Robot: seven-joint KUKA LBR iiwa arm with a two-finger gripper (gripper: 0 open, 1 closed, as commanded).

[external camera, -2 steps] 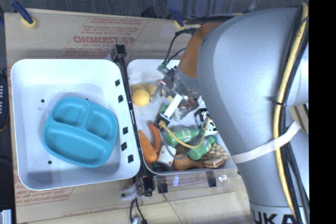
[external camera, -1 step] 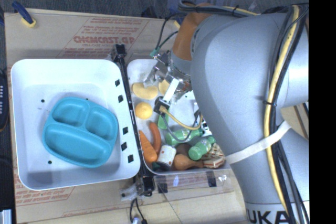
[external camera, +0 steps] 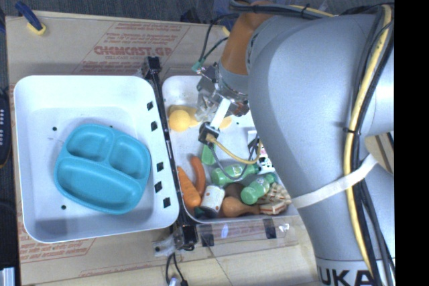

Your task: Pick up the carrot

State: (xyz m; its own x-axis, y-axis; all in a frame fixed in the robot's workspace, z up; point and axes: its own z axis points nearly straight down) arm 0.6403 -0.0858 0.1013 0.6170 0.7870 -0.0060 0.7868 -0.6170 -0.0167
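The carrot (external camera: 188, 188) is an orange tapered piece lying along the left wall of the right bin (external camera: 175, 87), near its front. A shorter orange-red stick (external camera: 198, 173) lies just right of it. My gripper (external camera: 209, 104) hangs over the back half of the right bin, beside a yellow lemon (external camera: 179, 119). It is well behind the carrot and apart from it. The wrist and arm hide the bin's right side.
Green toy pieces (external camera: 228, 175) (external camera: 255, 191), a small white cup (external camera: 213, 198), a brown piece (external camera: 232, 207) and a bread-like slice (external camera: 275, 201) crowd the right bin's front. The left bin (external camera: 40, 94) holds a blue divided plate (external camera: 102, 167).
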